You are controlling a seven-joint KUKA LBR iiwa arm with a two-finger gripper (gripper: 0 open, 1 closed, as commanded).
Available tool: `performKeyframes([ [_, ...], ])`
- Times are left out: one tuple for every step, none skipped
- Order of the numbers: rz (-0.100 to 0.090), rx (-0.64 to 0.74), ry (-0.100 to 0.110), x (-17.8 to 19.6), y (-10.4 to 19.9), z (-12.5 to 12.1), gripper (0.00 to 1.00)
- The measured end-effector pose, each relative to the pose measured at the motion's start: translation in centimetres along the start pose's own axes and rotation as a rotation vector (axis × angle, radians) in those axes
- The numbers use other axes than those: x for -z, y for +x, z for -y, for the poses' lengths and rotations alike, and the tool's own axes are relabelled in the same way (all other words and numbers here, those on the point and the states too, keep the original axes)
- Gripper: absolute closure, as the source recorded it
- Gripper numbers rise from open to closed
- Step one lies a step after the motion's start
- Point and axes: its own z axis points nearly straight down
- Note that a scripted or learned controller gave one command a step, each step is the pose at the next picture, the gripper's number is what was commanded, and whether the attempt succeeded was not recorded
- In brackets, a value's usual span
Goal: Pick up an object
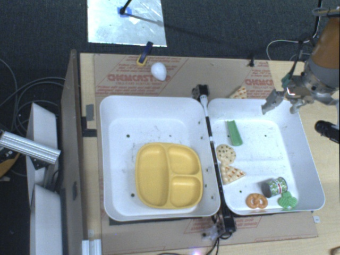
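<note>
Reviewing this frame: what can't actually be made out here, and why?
- Arm: cut off by the camera view's right edge above the gripper.
- Small can: label print too small to read.
- Green toy at the right bin's near rim: shape too small to identify.
- White egg-like object behind the left bin: too blurred to name for sure.
- Yellow divided plate: hides the bin floor beneath.

My view: yellow divided plate (169,175) in left bin (119,116), white egg (158,70) on cardboard (122,76) behind bins, silver sheet (125,14) on floor, cables (21,89) left.
</note>
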Motion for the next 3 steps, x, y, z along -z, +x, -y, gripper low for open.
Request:
performKeyframes([
  [-0.003,0.006,0.004,-9.0,6.7,-1.5,0.00],
  [-0.001,0.003,0.004,-16.3,6.9,-2.2,0.00],
  [0.000,0.003,-0.002,-14.8,6.8,-2.4,1.00],
])
